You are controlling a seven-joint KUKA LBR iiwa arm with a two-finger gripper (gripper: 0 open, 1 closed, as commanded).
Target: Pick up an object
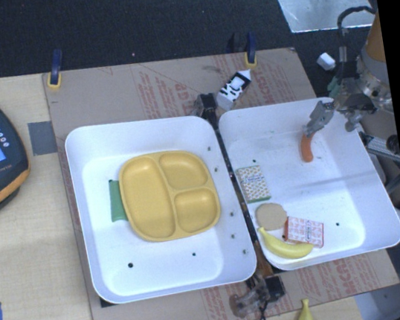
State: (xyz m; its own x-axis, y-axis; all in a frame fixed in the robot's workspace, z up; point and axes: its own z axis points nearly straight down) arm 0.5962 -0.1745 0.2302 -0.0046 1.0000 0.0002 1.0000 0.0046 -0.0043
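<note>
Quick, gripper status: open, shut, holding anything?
Gripper: cannot be told; it hangs over the right bin, just above the sausage.

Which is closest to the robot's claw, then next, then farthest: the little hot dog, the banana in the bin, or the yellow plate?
Measured from the gripper in the camera view:
1. Hot dog, just below the gripper in the right bin.
2. Banana, at the right bin's lower left corner.
3. Yellow plate, over in the left bin.
</note>
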